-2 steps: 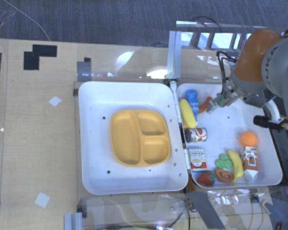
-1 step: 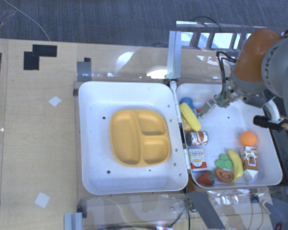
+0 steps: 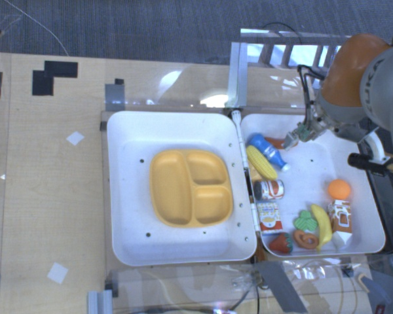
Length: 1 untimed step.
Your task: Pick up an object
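My gripper (image 3: 293, 139) hangs over the back of the right bin (image 3: 367, 241), just right of a blue bottle (image 3: 267, 150) that lies on its side. A yellow corn cob (image 3: 261, 162) lies against the bottle's left side. Nothing shows between the gripper and the bin floor. The grey arm with its orange band (image 3: 350, 70) reaches in from the upper right.
Further forward in the right bin lie a small can (image 3: 268, 189), a flat carton (image 3: 268, 216), a strawberry (image 3: 281, 243), a banana (image 3: 322, 224), an orange (image 3: 339, 189) and a juice box (image 3: 341, 218). A yellow divided plate (image 3: 190, 187) lies in the left bin (image 3: 128, 241).
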Available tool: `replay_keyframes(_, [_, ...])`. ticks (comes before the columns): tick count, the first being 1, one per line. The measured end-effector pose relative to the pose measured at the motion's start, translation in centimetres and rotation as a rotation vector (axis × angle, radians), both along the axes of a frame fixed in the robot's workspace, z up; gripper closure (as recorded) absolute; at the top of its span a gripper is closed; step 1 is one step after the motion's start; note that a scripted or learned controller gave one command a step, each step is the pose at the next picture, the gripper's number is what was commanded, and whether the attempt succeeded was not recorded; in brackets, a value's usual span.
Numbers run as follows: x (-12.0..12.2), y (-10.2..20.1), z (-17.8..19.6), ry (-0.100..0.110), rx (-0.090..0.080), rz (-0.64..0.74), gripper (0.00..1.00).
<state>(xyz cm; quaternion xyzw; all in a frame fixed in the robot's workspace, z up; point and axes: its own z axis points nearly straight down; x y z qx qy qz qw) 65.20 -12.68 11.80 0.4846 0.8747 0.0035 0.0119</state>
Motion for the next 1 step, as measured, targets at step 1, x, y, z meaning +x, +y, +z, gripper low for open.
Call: replay_keyframes(1, [0.27, 0.08, 1.36, -0.009, -0.002, 0.006, 1.0])
